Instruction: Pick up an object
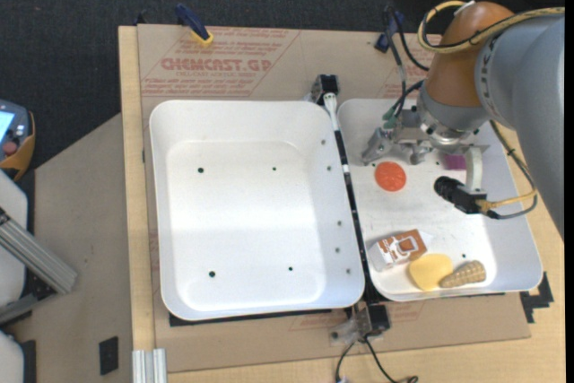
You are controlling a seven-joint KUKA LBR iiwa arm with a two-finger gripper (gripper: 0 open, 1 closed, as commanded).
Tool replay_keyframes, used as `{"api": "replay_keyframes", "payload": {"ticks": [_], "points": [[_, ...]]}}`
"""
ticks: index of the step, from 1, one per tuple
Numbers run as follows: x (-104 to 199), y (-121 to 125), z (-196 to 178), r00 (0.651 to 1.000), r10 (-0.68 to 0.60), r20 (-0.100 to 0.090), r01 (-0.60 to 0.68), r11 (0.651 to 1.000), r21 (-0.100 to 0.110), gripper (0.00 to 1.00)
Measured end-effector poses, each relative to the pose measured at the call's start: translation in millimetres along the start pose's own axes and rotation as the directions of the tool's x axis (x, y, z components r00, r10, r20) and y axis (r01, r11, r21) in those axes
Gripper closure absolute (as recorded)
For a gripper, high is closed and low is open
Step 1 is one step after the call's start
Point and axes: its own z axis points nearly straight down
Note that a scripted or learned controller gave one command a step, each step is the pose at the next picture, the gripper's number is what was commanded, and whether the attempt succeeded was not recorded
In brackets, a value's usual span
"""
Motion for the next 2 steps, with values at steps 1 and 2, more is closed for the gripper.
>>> {"api": "replay_keyframes", "payload": {"ticks": [1, 2], "points": [[-34, 1, 0, 1.000, 0.001, 0.002, -0.001, 1.000, -0.006, 0.00], [2, 35, -1, 1.000, -0.005, 0.002, 0.005, 1.000, -0.009, 0.00]]}}
